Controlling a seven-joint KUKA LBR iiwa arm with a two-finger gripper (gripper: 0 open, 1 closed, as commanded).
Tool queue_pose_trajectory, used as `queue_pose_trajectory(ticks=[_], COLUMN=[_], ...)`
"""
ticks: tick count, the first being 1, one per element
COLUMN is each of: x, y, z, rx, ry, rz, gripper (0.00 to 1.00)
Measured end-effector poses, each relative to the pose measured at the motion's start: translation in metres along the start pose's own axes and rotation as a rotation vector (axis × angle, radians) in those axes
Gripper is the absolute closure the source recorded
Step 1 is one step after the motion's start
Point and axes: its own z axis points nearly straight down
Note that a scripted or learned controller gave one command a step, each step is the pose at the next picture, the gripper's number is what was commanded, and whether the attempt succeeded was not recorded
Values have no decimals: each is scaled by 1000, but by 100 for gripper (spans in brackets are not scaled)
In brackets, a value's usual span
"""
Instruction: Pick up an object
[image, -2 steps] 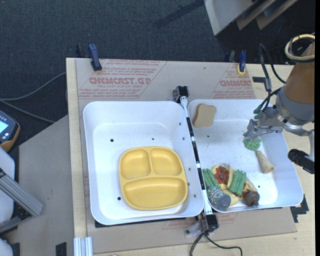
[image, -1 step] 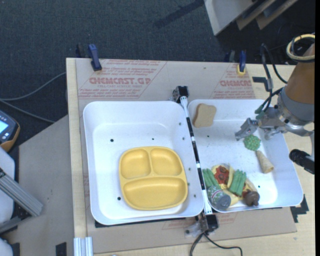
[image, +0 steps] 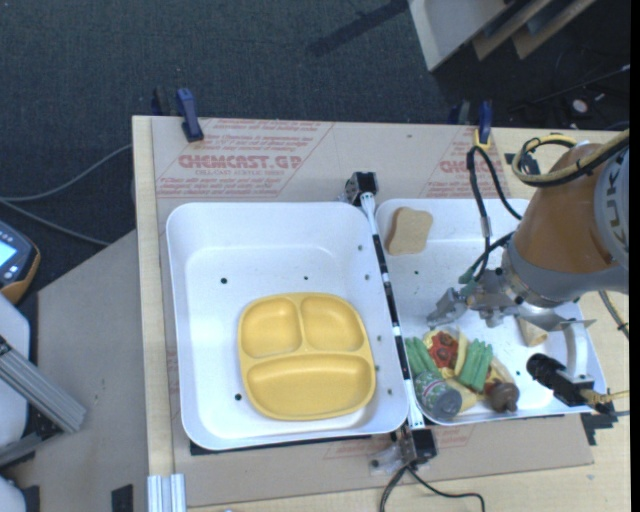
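Pick not done yet, as far as the view shows. Grey two-finger gripper (image: 462, 303) sits low in the right shallow white bin (image: 450, 225), just above the pile of small toy food items (image: 458, 368) at the bin's near end; nothing visible between its fingers. Whether the fingers are apart or together: cannot tell. Tan bread-slice-shaped toy (image: 408, 230) lies alone at the far end. Yellow three-compartment plastic tray (image: 304, 355) sits in the left white bin (image: 200, 240). Left: descend, close, lift.
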Motion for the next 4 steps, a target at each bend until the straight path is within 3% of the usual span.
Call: queue_pose_trajectory(ticks=[1,2,3,4], x=[-4,-84,-79,-79], y=[-31,-24,-23,-23], z=[66,63,53,54], rx=[-4,-10,-11,-10], ry=[-4,-7,-5,-5], rz=[6,8,4,4], gripper=[0,0,100,0])
